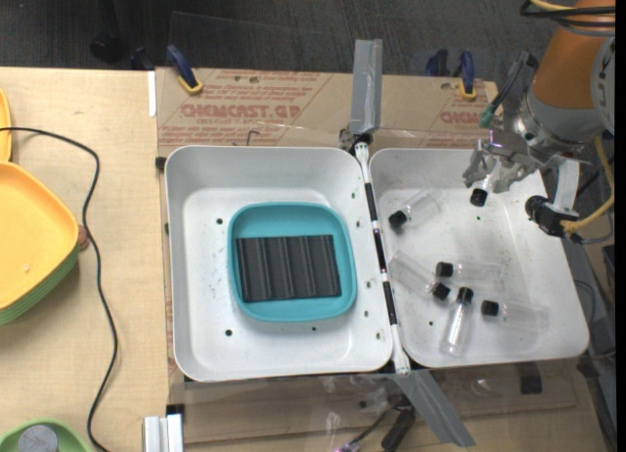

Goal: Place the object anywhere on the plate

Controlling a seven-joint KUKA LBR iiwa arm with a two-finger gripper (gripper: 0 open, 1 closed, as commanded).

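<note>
Gripper [486, 178]: is being held over the right bin [548, 342], near its 1 o'clock corner; the state of the jaws cannot be told, as the wrist is hiding them.

Possible load: a small black-capped piece [478, 197] is being seen just under the gripper, but whether it is being gripped or is merely lying on the bin floor cannot be judged.

Task's objects: clear vials with black caps are lying loose in the right bin, one [412, 210] at about 10 o'clock of that bin, a cluster [450, 289] toward 6 o'clock, and one long vial [458, 323] lowest of all.

Plate [291, 262]: a teal dish with a dark ribbed inset is resting at the centre of the left bin [196, 245], at 9 o'clock from the gripper and well apart from it.

Step in hand, as judged: a vial is being sought or lifted. A grip across the body, not the cap, is being advised, since clear round vials are likely to roll.

In the way: the raised rims [372, 235] between the bins are to be cleared during the carry.

Surroundings: a yellow dish [34, 235] and a black cable [98, 245] are lying on the bench at 9 o'clock, and blue clamps [183, 66] are holding the cardboard at 12 o'clock.
</note>
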